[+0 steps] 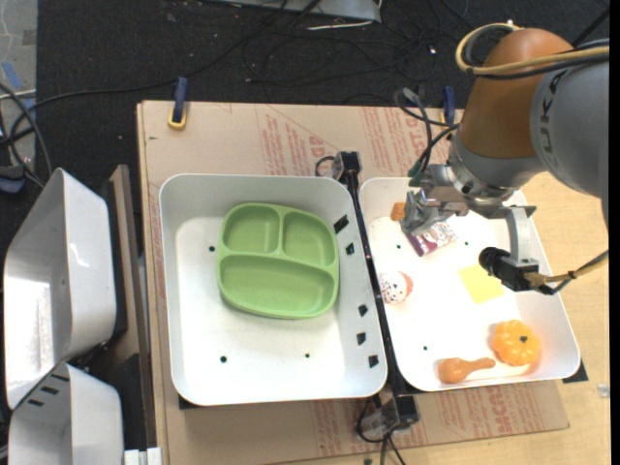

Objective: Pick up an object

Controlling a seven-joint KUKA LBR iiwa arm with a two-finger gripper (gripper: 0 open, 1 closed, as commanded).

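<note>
My gripper (423, 217) hangs low over the back of the right bin (426, 356), directly above a small purple and white packet (433, 238) and seemingly touching its top. A small orange piece (398, 210) lies just left of the gripper. Elsewhere in the right bin lie a white and red ball-like item (393, 286), a yellow square (480, 284), an orange pumpkin (513, 343) and an orange gourd shape (463, 367).
The left bin (194, 356) holds a green divided plate (278, 261). A black divider runs between the bins. A black part on a bracket (506, 265) sticks out over the right bin beside the yellow square. White tubs (53, 269) stand off the bench's left side.
</note>
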